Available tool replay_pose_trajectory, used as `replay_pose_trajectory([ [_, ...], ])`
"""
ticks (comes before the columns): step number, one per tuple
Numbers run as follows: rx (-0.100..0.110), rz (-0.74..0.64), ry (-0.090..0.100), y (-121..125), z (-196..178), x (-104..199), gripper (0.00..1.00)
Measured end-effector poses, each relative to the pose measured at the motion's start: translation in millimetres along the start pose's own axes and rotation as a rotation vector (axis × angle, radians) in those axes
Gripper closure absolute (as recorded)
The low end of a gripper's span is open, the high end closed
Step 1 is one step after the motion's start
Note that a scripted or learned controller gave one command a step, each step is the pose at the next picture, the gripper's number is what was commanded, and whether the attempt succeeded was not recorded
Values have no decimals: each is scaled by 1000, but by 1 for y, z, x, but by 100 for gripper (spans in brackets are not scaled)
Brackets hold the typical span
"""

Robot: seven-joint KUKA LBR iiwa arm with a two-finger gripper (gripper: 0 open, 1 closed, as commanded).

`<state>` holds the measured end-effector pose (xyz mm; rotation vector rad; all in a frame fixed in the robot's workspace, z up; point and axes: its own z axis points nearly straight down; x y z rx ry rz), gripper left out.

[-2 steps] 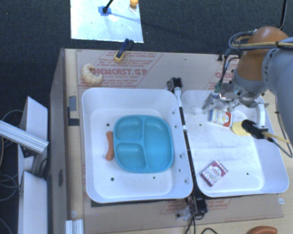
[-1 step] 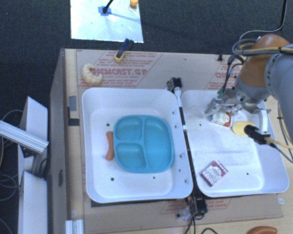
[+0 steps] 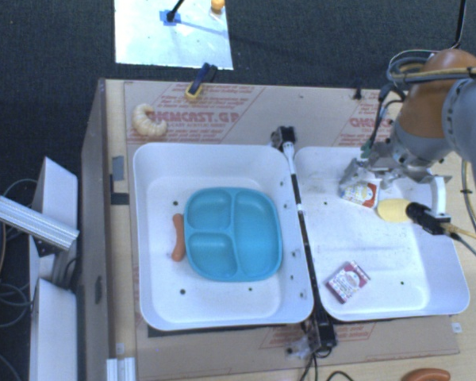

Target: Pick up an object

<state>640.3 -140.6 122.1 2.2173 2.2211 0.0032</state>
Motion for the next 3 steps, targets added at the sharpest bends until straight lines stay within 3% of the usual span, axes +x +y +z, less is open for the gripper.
replay_pose_trajectory([
  [1,0,-2,1,4,-4,0,0],
  [2,2,0,0,-9,4,-15,0],
  [3,0,1,-1,-6,-8,-33,0],
])
